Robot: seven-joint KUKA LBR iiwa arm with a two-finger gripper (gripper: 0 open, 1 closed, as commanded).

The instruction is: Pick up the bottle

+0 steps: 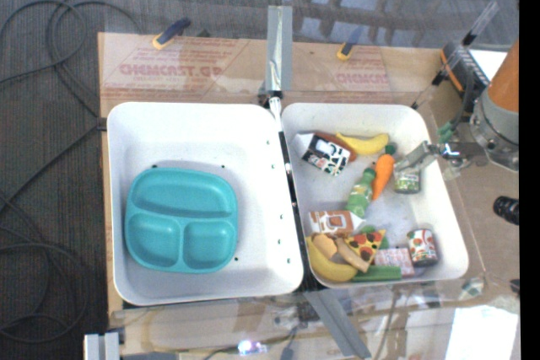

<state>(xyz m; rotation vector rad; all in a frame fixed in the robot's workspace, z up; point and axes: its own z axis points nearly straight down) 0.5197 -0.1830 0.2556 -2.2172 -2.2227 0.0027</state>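
Note:
The bottle [361,194] is small and green with a yellow-green label. It lies tilted in the middle of the right bin [439,206], with an orange carrot [382,174] touching its right side. My gripper [415,159] reaches in over the bin's right part, to the right of the carrot and well clear of the bottle. A small greenish can [407,180] sits just under the gripper's tip; whether the gripper touches it is unclear.
The right bin also holds a banana [364,142], a black-and-white box [326,153], a carton [333,222], a second banana [329,261], a pizza slice [364,244] and a red can [422,247]. A teal divided plate [180,219] lies in the left bin [169,131].

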